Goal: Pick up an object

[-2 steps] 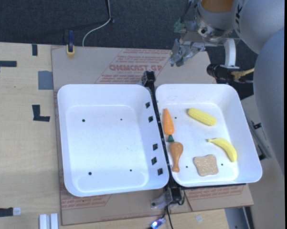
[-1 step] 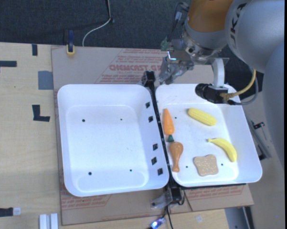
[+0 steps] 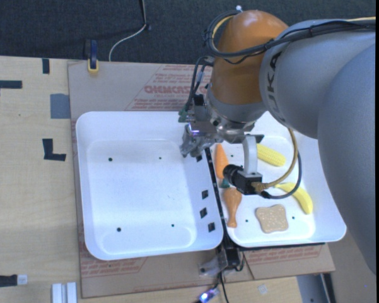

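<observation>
My gripper (image 3: 192, 145) hangs under the orange wrist band, over the right edge of the left bin (image 3: 113, 134) near its back corner. I see nothing in it. Just right of it, in the right bin (image 3: 321, 229), lies an orange carrot (image 3: 220, 160), partly covered by the wrist. In front of the carrot lies a brown drumstick (image 3: 231, 204). A yellow corn cob (image 3: 270, 156), a yellow banana (image 3: 301, 198) and a tan bread slice (image 3: 272, 218) lie further right in that bin.
The raised rims of the two bins meet in a ridge (image 3: 209, 197) with black marks, right below the gripper. The grey arm covers the right bin's back part. Cardboard (image 3: 157, 87) lies under both bins, and a cable (image 3: 129, 40) runs behind.
</observation>
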`<state>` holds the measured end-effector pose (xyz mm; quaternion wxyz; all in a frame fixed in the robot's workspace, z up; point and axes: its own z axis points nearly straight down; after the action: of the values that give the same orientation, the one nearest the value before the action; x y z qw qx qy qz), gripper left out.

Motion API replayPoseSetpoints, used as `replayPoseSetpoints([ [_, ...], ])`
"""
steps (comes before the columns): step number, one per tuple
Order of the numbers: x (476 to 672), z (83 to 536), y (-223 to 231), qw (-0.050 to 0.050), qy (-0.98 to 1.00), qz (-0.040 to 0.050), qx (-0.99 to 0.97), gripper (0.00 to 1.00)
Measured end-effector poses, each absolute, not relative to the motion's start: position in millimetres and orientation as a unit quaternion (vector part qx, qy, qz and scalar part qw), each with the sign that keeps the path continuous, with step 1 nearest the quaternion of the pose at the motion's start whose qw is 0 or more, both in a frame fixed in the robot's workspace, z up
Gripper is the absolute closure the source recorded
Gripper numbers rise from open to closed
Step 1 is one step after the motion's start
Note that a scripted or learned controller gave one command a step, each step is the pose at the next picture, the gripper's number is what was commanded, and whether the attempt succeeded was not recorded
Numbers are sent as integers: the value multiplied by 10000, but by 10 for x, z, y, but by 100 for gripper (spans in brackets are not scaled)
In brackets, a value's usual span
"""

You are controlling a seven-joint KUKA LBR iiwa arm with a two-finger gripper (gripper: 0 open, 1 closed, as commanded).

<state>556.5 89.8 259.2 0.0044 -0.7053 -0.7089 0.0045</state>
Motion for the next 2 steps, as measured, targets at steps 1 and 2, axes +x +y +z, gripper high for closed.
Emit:
replayPoseSetpoints([
  [1, 5599, 2730, 877, 15, -7086, 18, -7056, 100],
  [2, 5048, 2768, 1063, 20, -7083, 18, -7059, 100],
])
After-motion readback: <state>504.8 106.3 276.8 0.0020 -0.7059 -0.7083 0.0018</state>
